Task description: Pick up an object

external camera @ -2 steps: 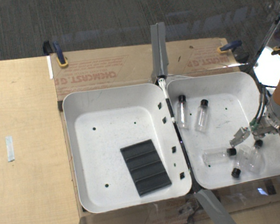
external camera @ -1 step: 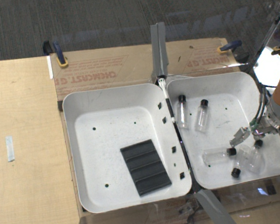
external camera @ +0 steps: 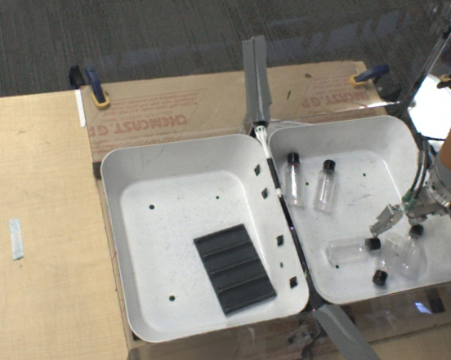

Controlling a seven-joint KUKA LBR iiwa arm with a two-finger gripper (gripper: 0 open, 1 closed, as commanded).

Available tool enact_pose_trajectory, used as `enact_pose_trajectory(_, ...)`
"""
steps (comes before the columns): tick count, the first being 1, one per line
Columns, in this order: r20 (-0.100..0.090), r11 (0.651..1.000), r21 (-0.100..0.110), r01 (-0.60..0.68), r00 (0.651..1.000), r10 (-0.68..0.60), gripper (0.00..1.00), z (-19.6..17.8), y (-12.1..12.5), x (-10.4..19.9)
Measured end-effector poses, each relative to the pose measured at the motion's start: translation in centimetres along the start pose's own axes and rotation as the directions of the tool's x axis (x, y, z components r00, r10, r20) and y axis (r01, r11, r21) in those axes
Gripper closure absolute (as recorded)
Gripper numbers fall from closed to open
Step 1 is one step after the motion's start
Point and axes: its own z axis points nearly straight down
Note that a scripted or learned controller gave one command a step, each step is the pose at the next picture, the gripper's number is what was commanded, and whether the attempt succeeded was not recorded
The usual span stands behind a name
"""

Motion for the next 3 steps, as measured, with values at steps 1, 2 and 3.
enact_pose_trajectory(1,0.019,0.998,0.001,0.061,0.998,-0.061,0.0,1.83,0.5,4.04)
enact_pose_trajectory(2,0.019,0.998,0.001,0.056,0.998,-0.056,1.0,0.97,0.49,3.95)
enact_pose_trajectory(3,0.02,0.998,0.001,0.056,0.998,-0.057,0.0,0.97,0.49,3.95)
